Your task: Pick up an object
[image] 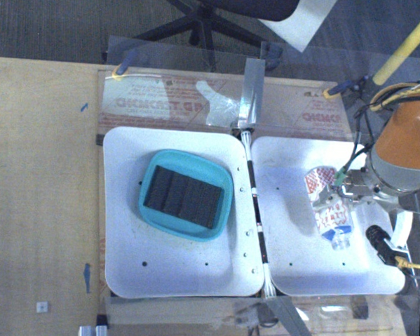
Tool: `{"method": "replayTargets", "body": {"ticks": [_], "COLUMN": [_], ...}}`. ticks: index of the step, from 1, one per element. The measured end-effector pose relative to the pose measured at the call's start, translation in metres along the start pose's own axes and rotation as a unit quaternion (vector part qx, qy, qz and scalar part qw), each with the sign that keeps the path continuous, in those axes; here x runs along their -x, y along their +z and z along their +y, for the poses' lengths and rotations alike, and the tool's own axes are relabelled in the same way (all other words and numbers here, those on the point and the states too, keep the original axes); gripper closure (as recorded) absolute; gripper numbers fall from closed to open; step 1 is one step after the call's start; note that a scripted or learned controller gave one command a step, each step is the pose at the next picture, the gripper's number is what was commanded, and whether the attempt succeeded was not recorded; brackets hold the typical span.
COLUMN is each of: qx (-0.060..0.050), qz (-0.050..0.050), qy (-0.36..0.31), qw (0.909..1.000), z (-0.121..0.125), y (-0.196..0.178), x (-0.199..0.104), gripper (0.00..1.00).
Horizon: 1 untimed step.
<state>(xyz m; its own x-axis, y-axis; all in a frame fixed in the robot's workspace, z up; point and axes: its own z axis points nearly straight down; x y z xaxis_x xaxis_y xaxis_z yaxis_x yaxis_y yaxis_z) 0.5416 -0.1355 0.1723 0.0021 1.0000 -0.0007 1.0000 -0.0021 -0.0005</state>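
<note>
Well, the wooden bench (pixel 40 190) carried both white bins side by side, the left bin (pixel 114 264) and the right bin (pixel 282 259). The grey arm (pixel 401 146) with its orange band reached in from the right, over the right bin's right half. Sitting in the middle of the left bin was a teal tray (pixel 196 163), and a dark block (pixel 184 196) filled most of its floor. That pair was well apart from the action.

Over in the right bin lay a crumpled red-and-white checked packet (pixel 330 218) with a bluish bit at its near end. Its long axis ran from far to near, leaning a touch to the right. And the gripper (pixel 346 190) was right there, at the packet's right flank, towards its far end!

Was it open or closed? I couldn't tell from that slant, nor whether it was touching the wrapper. The packet lay just left and near of the tool, so my read was that a grasp would mean squeezing across its short width.
</note>
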Motion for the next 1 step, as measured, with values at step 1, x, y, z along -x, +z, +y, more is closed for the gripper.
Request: {"method": "replayTargets", "body": {"ticks": [1], "qx": [0.001], "qz": [0.0], "qy": [-0.046], "qw": [0.999], "z": [0.0082], "y": [-0.0324], "x": [-0.0502], "gripper": [1.0]}}
